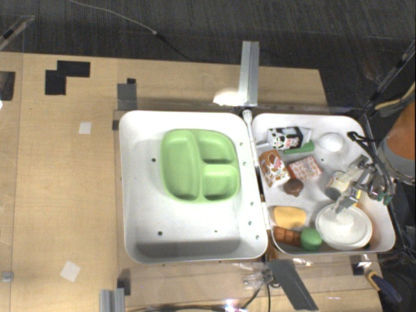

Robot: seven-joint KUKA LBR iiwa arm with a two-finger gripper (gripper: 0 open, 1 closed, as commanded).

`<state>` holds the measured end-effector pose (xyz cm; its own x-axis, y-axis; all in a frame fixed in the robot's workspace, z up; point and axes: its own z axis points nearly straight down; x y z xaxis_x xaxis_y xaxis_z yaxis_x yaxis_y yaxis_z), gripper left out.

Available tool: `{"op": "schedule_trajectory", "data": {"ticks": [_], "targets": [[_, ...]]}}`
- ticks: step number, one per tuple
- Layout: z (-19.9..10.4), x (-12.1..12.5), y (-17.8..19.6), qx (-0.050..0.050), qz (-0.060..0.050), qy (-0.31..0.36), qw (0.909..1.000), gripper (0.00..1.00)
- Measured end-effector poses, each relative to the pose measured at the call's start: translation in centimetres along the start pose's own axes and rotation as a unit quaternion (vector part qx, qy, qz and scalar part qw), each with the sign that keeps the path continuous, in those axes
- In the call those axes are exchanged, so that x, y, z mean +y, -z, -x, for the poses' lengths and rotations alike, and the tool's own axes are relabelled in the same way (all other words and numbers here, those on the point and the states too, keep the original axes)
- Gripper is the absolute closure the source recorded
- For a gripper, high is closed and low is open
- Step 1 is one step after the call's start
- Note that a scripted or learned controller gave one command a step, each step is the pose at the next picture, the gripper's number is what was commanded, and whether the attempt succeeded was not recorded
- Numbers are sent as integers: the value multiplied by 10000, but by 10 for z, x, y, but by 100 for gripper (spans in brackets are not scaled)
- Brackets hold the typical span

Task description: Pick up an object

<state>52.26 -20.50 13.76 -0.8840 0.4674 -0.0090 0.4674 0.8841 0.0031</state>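
My gripper [335,198] hangs low over the right side of the right bin [325,117], reaching in from the right. It is open, with nothing between its fingers. Its lower fingertip is just above the rim of a white bowl [344,229] at the bin's front right. To its left lie a pink checkered packet [305,169], a brown lump [294,187] and a patterned box [273,168]. A yellow block [289,216] and a green round piece [311,239] lie along the front. A cow-patterned carton [285,138], a green stick [298,150] and a small white cup [330,142] sit at the back.
The left bin [140,194] holds a green divided plate [198,164]. A metal post [249,73] stands behind the wall between the bins. Cables and the arm's body [400,142] crowd the right bin's right edge.
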Motion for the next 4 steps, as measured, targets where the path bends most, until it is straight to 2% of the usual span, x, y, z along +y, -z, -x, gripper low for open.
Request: {"op": "schedule_trajectory", "data": {"ticks": [1, 2, 3, 4], "targets": [[-15, -2, -4, -256, 70, 1067, 9939, 0], [66, 35, -49, -36, -4, 1483, 9889, 0], [-15, 31, -17, 24, 0, 912, 9958, 0], [-24, -12, -17, 14, -5, 764, 9971, 0]]}}
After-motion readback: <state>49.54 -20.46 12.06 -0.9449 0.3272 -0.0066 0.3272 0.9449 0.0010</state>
